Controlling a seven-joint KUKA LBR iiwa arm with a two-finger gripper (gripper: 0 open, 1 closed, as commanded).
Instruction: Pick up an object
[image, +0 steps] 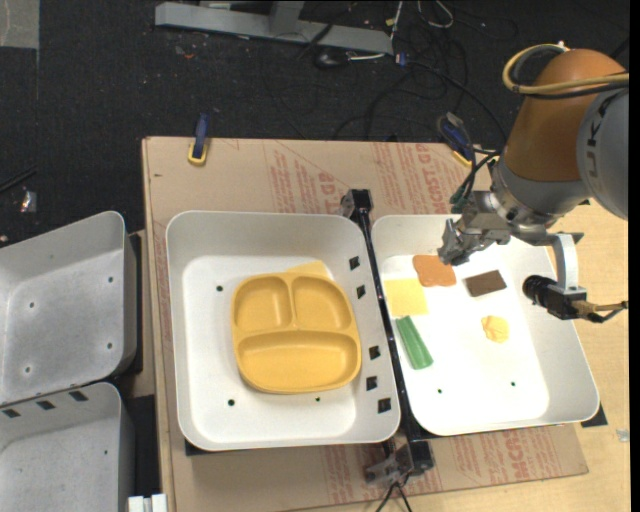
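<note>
Orange and flat, a rounded piece (434, 271) lies in the right-hand shallow white bin (560, 405), near that bin's far left corner. The grey arm's two-finger gripper (452, 248) hangs right over the piece's far edge, and whether it touches the piece cannot be told. Just right of the orange piece sits a small dark brown rectangular block (486, 283). On the near side of the orange piece lies a pale yellow square slab (406, 297), and nearer still a green stick-shaped block (413, 342). A small yellow lumpy object (494, 328) rests well to the near right of the orange piece. Far left of it, in the left-hand white bin (200, 400), sits a yellow plastic divided tray (295, 335).
</note>
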